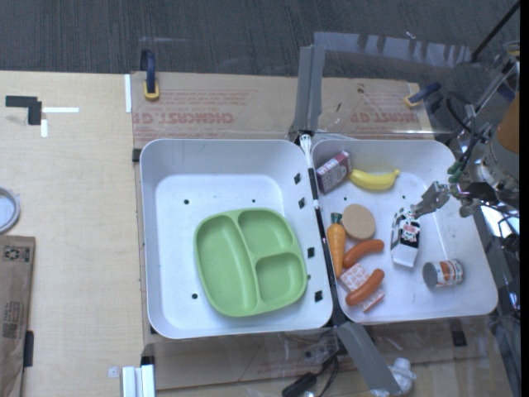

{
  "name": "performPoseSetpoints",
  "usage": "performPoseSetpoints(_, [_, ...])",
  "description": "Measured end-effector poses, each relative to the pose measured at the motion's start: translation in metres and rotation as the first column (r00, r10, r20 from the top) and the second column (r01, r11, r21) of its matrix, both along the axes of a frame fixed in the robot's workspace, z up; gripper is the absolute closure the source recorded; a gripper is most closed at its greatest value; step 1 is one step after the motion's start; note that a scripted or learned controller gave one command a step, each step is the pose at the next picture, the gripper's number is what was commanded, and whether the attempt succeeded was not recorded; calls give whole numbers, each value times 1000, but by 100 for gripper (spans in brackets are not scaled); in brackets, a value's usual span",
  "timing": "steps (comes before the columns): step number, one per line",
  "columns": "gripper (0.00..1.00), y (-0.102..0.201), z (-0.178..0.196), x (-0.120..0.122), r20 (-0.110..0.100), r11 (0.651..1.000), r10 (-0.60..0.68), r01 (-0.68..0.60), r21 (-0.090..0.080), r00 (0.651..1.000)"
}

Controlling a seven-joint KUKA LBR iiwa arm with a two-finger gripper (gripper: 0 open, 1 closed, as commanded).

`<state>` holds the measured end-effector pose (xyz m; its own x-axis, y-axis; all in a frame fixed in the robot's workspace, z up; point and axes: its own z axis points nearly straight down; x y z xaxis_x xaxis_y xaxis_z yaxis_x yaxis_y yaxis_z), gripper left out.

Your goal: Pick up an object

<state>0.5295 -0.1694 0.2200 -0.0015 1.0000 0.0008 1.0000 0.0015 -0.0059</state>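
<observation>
White plastic forms both shallow bins on the bench: the left bin (165,246) holds a green divided plate (250,260) with three compartments, lying a little right of the bin's centre. The right bin (471,300) holds the small objects. Along its left side a carrot (336,246) stands lengthwise against the wall between the bins, with a round tan cookie (359,221) just beside its upper end. Below the cookie lie two sausages, the upper sausage (363,251) angled up to the right and the lower sausage (365,287) resting on a small packet (355,279). Near the far wall a banana (374,179) lies crosswise, and a small dark red carton (332,172) sits tilted just left of it. Towards the middle of the bin a white bottle (405,240) with a dark label lies on the bin floor, and a small can (445,273) lies on its side near the right front corner, well apart from the sausages. The arm comes in from the right, and its gripper (430,198) hangs above the bin, just up and right of the bottle's top end; nothing shows between its fingers, and whether they are spread or pressed together I cannot tell from this slant.
</observation>
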Motion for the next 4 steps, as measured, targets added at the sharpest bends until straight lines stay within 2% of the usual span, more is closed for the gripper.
performPoseSetpoints(1, [0, -11, -120, 14, 5, 993, 119, -119, 0, 993])
performPoseSetpoints(2, [100, -11, -113, 15, 3, 993, 116, -116, 1, 993])
performPoseSetpoints(3, [100, -12, -105, 15, 1, 993, 114, -114, 1, 993])
performPoseSetpoints(4, [100, 30, -17, 37, 2, 1000, -31, 31, -2, 1000])
